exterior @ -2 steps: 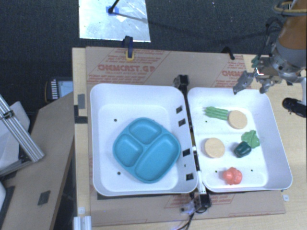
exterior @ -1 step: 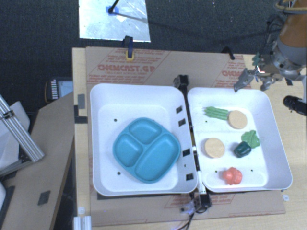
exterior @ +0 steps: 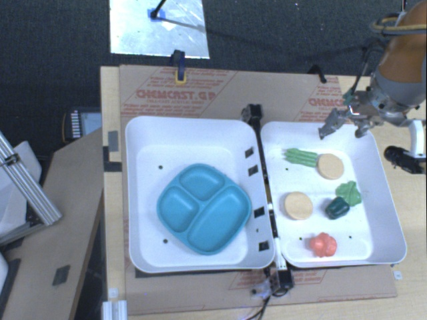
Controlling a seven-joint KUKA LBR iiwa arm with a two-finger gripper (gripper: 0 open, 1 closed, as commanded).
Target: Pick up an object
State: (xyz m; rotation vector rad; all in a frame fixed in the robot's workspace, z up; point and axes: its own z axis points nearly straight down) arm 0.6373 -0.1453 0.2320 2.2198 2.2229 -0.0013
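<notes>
My gripper (exterior: 344, 126) hangs above the far edge of the right bin (exterior: 387, 179), its two dark fingers spread apart with nothing between them. Below it in that bin lie a green celery-like piece (exterior: 300, 156) and a round tan biscuit (exterior: 329, 166). A second tan disc (exterior: 298, 205) sits nearer the middle. A light green leafy piece (exterior: 349, 192) and a dark green pepper (exterior: 337, 209) lie to the right. A red-pink toy (exterior: 323, 245) rests near the front.
The left bin (exterior: 143, 179) holds a blue divided plate (exterior: 203, 209). A black hinge strip (exterior: 260, 179) runs between the bins. Cardboard (exterior: 200, 95) lies under both. A metal sheet (exterior: 159, 17) lies at the back.
</notes>
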